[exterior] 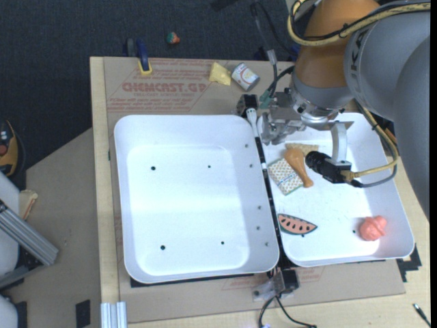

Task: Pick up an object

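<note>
Orange-banded arm's gripper (pixel 273 130) seen low over right bin (pixel 389 183).
Finger state cannot be told; patterned block (pixel 285 175) lies just below gripper.

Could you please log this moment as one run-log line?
claw: over right white bin, far-left corner | slice-shaped watermelon toy: lying in bin | round pink toy: lying in bin

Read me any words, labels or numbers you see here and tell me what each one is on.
"CHEMCAST G P" in red print on the brown board behind the bins; its end is covered.
Smaller red print above and below it: too blurred to read.
Small box by the board's far edge: markings unreadable.
</note>
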You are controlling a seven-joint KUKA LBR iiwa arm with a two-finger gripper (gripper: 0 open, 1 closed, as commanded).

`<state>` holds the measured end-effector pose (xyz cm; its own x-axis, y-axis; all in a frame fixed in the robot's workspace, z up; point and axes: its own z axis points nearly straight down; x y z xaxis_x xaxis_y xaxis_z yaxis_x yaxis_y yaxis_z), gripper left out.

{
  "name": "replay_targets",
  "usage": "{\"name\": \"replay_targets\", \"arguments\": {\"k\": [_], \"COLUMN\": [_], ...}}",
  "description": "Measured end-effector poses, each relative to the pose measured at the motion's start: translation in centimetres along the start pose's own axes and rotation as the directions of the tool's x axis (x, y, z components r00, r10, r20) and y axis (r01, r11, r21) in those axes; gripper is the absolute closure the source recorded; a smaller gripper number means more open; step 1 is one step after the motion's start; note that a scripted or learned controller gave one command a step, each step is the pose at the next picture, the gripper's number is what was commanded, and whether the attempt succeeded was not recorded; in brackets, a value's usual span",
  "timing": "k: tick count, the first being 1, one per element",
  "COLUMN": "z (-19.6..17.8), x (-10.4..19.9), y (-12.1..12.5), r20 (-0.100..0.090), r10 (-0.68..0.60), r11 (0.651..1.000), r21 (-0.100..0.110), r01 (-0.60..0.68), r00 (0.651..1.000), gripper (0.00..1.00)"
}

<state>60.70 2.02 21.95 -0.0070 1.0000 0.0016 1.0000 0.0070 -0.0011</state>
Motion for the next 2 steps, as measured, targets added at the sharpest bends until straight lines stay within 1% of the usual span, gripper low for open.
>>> {"name": "replay_targets", "arguments": {"k": [1,2], "z": [-8.5,-13.1], "x": [6.9,-1.3], "y": [3.4,4.2], "r20": [-0.001,0.004], "r10": [-0.002,0.012], "r11": [1.000,1.000], "r21": [-0.014,-0.008], "r01": [0.002,-0.012], "r00": [1.000,1.000], "gripper": [1.00,1.00]}}
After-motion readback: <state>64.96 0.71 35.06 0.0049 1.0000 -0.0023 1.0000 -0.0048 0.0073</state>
